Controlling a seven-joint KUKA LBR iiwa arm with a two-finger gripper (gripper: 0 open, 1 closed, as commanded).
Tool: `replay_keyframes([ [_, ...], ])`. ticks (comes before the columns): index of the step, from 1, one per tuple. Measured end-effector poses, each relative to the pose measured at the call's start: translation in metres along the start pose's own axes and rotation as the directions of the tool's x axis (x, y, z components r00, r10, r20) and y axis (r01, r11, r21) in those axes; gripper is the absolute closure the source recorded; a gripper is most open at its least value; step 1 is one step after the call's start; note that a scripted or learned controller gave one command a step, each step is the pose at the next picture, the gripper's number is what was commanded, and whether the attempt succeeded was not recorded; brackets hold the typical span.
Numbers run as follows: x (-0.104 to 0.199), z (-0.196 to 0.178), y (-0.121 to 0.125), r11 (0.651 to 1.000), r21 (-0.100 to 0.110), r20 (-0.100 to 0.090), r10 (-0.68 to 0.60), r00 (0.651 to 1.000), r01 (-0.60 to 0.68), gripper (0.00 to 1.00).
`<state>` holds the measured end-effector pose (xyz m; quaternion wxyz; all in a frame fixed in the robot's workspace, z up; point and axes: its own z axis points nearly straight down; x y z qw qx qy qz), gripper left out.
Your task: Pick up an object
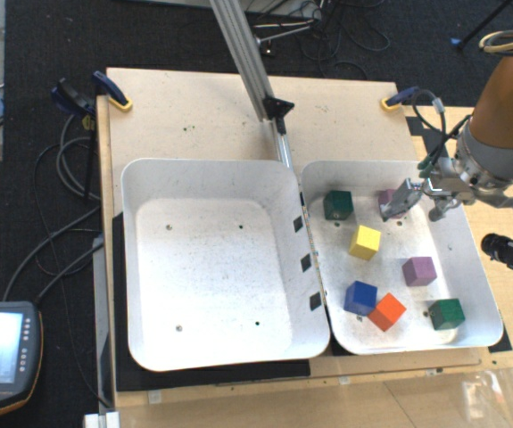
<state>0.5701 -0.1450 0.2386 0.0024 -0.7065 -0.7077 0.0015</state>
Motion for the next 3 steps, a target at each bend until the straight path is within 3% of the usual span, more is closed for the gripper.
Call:
replay_keyframes([
  [1,0.0,-0.003,0.001,1.0,-0.005,0.001,0.001,1.0,-0.001,0.0],
  [3,0.002,0.103,-0.01,1.0,0.0,0.0,0.002,1.0,-0.002,0.0],
])
